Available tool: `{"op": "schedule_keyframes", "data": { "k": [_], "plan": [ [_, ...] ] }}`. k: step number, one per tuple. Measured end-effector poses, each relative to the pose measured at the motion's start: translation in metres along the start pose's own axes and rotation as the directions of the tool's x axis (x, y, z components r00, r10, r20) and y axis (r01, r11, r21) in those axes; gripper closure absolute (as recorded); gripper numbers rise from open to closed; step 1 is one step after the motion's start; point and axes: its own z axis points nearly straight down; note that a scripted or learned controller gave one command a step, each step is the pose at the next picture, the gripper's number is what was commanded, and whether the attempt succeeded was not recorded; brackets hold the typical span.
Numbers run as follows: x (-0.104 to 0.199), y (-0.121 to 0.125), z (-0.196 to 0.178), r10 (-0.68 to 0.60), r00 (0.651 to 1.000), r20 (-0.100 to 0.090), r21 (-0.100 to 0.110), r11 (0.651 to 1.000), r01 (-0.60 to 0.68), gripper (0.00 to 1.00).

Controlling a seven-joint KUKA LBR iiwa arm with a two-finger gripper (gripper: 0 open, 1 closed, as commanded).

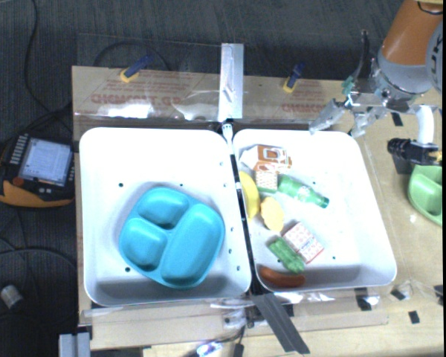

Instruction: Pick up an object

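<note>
1. Dark carpet around a bench [401,199] with two white bins side by side.
2. Gripper [340,123] spread wide, holding nothing, above the right bin's [357,222] far rim.
3. Probably the approach step: still to descend over one item, perhaps the green bottle [303,193] mid-bin.
4. Blue divided tray [172,236] in the left bin [104,155].

A handheld screen device [37,168] lies left of the bench; clamps [136,68] hold its back edge.

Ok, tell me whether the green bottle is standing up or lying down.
Lying down. The green bottle rests on its side on the floor of the right bin, its long body stretched flat and slanting toward the bin's right side.
</note>
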Motion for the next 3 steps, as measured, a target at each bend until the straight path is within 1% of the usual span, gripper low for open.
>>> {"op": "schedule_keyframes", "data": {
  "k": [1, 2, 3],
  "plan": [
    [0.012, -0.052, 0.074, -0.152, 0.988, 0.001, 0.0, 0.988, 0.152, 0.0],
    [-0.002, -0.022, 0.169, -0.109, 0.994, 0.006, -0.011, 0.994, 0.109, 0.0],
    [0.048, -0.066, 0.168, -0.013, 1.0, 0.002, -0.011, 1.0, 0.013, 0.0]
  ]
}}
